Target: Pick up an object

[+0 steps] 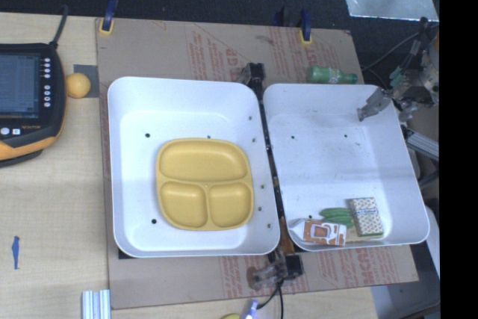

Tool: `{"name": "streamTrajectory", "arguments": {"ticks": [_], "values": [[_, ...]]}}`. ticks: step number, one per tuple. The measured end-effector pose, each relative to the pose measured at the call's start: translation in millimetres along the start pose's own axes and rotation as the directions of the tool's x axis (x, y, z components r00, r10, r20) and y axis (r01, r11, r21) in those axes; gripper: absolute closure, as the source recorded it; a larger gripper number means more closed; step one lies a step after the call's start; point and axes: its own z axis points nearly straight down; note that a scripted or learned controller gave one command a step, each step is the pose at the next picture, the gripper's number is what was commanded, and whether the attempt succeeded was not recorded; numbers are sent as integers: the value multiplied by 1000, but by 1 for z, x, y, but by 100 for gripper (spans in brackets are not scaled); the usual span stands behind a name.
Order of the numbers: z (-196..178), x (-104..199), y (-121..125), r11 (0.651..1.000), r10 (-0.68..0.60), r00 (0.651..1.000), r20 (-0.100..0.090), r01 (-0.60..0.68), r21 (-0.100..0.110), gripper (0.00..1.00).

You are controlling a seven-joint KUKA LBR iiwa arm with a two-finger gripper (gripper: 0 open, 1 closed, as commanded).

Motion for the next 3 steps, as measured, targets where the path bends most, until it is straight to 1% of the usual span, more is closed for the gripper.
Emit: {"name": "streamTrajectory", "arguments": {"ticks": [1, 2, 3], "values": [[85, 9, 51, 1000, 0, 1000, 0, 0, 1, 0], [73, 8, 52, 1000, -3, 1000, 1, 3, -1, 100], [3, 70, 52, 1000, 1, 1000, -1, -1, -3, 100]]}}
